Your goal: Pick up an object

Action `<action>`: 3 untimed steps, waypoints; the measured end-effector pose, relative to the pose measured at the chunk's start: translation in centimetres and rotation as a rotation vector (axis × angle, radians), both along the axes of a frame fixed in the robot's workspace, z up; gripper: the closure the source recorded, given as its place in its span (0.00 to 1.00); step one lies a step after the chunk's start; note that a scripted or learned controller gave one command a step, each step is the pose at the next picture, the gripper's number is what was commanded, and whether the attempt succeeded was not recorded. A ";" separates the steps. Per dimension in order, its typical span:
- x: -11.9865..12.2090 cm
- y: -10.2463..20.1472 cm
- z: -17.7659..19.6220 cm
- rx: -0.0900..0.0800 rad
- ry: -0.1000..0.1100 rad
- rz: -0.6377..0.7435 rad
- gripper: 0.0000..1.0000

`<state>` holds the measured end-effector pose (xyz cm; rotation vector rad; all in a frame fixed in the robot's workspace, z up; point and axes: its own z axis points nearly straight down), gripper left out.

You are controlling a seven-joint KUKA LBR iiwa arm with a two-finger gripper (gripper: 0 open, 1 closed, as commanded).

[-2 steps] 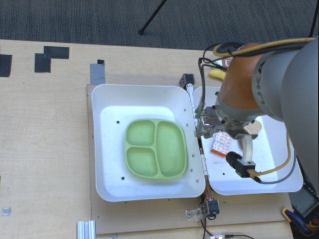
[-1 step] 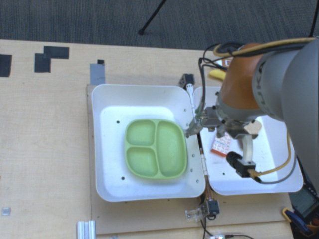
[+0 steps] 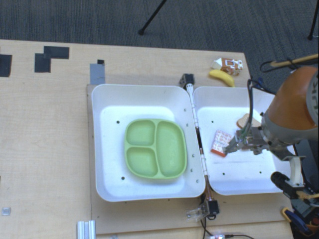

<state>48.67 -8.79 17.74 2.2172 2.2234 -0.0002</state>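
Small carton (image 3: pixel 221 143), right bin, centre right of the frame: red and white printing is showing, too small to read.
Packet (image 3: pixel 230 63), on the bench at upper right beside the banana (image 3: pixel 222 76): orange and white printing is showing, no word legible.
Black patches (image 3: pixel 50 58), bench at upper left: plain shapes, carrying no letters or numbers.
Readable text: none.

You have one fixed camera above the bench (image 3: pixel 45 148), looking down at a slant on both white bins (image 3: pixel 144 96).
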 end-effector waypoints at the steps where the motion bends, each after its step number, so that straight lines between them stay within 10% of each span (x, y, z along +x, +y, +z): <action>1: 0.2 -0.6 -9.1 0.001 -0.006 -0.001 0.00; 2: 0.4 -0.6 -8.0 0.000 -0.011 0.000 1.00; 3: 0.3 5.9 0.7 0.003 -0.003 0.003 1.00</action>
